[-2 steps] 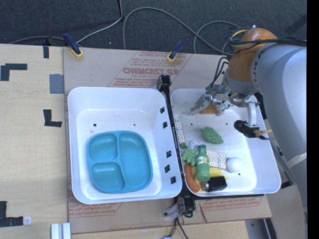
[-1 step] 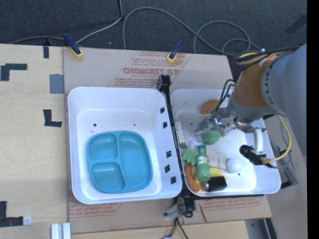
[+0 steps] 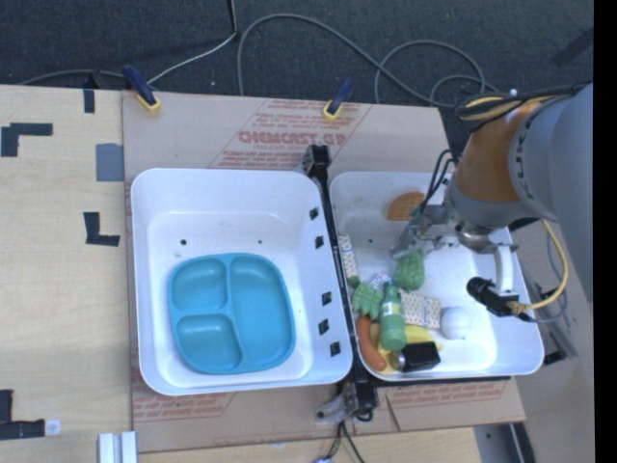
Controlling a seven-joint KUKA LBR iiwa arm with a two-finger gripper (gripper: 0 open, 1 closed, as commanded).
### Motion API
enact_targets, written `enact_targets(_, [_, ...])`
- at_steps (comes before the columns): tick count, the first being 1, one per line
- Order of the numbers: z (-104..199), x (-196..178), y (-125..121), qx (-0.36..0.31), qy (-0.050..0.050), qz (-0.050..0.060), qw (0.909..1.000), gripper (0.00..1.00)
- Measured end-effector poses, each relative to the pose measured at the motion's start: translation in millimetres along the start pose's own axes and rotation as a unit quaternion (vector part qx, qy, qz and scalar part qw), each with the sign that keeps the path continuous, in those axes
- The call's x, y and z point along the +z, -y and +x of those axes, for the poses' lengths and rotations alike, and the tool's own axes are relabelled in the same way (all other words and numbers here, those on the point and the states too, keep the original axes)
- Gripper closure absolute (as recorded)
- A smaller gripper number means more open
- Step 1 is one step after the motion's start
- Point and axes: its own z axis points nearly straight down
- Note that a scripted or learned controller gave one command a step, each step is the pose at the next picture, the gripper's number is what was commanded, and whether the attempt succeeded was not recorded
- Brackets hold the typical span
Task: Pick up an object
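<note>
Here the gripper (image 3: 413,247) hangs low in the right bin (image 3: 482,360), and we cannot tell its state. We judge the pick not yet done: nothing is visibly lifted. The green toy (image 3: 410,272) lies just below the gripper, near the green bottle (image 3: 391,322).
</note>
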Motion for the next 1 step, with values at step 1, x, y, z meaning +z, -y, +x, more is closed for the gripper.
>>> enact_targets(1, [58.1, -88.2, 69.9, -0.001, -0.003, 0.004, 1.0, 1.0])
